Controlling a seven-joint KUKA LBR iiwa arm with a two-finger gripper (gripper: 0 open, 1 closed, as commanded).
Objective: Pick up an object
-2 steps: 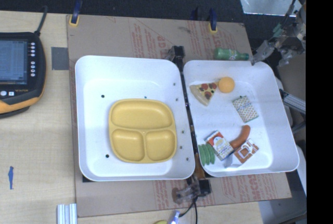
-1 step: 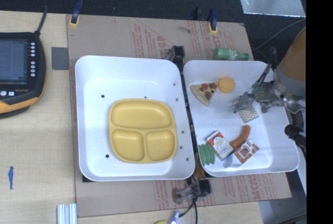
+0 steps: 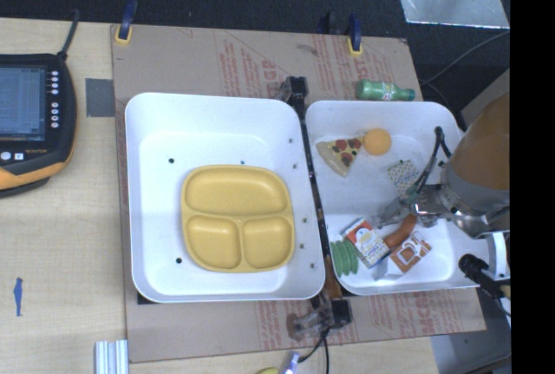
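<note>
- The gripper [image 3: 414,212] hangs low in the right bin [image 3: 381,112], just over the hot dog [image 3: 401,232]; I cannot tell how its claw stands, nor whether it has hold of anything.
- The hot dog lies just left of the gripper, among a cluster of toys: a green piece [image 3: 344,257] and small cartons [image 3: 366,242] further left, the pizza slice [image 3: 340,153] and orange ball [image 3: 377,141] well above.
- It is probably light, stiff plastic, smooth and apt to slip; take it across its narrow middle.
- Its long axis runs diagonally, lower left to upper right.
</note>
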